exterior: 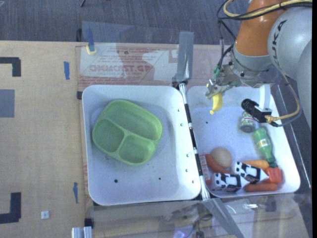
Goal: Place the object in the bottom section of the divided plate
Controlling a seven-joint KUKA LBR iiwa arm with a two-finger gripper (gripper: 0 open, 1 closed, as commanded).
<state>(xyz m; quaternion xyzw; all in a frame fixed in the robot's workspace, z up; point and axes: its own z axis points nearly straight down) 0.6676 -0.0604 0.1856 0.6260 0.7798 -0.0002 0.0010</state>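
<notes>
A light green divided plate (127, 131) lies in the left bin (168, 182), towards its upper left. It has one long section at the top and two smaller ones below. My gripper (216, 92) hangs over the upper left corner of the right bin (292, 177). A small yellow banana (216, 103) sticks down from between its fingers, so it is shut on the banana. The banana is lifted off the bin floor, to the right of the wall between the two bins.
The right bin holds a green bottle (262, 143), a small jar (246, 123), a tan egg-shaped thing (221, 157), black-and-white cow toys (233, 180) and orange and red toy vegetables (265, 182) along its lower edge. A clear panel (129, 48) stands behind the bins.
</notes>
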